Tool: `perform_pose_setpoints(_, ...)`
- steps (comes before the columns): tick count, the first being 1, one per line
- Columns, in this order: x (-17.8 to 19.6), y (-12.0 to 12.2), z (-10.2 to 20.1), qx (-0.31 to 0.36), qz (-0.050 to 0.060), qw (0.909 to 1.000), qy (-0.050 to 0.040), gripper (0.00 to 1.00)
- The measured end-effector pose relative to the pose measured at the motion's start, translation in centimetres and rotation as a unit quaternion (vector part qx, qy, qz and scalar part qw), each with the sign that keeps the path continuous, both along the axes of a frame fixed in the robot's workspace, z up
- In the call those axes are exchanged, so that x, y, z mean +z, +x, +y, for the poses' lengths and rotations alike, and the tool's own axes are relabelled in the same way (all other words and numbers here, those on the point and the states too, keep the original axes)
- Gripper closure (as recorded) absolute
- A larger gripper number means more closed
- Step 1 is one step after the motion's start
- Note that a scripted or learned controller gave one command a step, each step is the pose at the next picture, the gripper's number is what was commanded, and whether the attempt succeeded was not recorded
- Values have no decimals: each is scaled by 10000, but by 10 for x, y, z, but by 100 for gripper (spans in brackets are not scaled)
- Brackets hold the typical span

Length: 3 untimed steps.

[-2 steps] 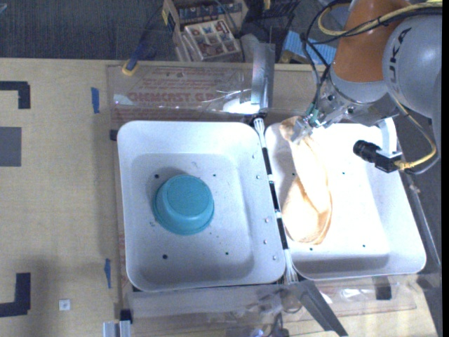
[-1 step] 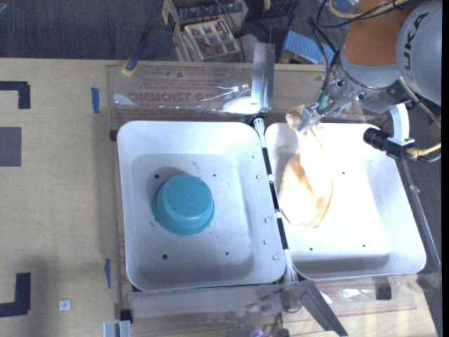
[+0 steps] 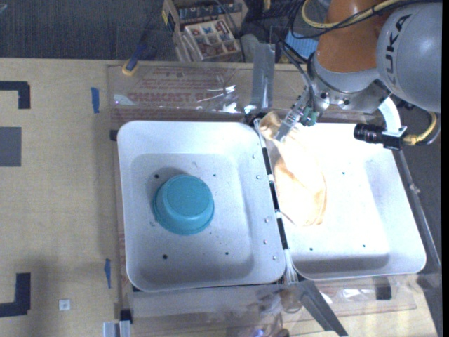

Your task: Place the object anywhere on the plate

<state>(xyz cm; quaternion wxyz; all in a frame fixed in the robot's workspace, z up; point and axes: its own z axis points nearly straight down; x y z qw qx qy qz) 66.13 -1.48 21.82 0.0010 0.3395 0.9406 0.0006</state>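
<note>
A blue round plate [image 3: 184, 203] rests in the left bin [image 3: 140, 153], left of its middle. A floppy tan object [image 3: 303, 188], pale orange and blurred, stretches from the top left corner of the right bin [image 3: 379, 209] down along the divider between the bins. My gripper [image 3: 284, 130] reaches in from the upper right, and its thin fingers are pinched on the object's upper end, close to the corner. The object's lower part spreads out over the right bin's left side, and its left edge overlaps the divider.
A clear plastic sheet [image 3: 175, 97] lies on the bench behind the left bin. Boxes and clutter [image 3: 207, 27] stand beyond the bench's far edge. The arm's grey and orange body [image 3: 372, 34] hangs over the right bin's back edge.
</note>
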Motion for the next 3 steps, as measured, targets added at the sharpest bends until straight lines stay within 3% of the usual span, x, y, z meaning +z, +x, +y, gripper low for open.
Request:
perform_pose_setpoints(1,13,-1,49,1981,-31,9802,-5,100)
perform_pose_setpoints(2,6,-6,90,3390,-12,9408,-4,100)
perform_pose_setpoints(3,8,-11,143,3420,-32,9397,-4,100)
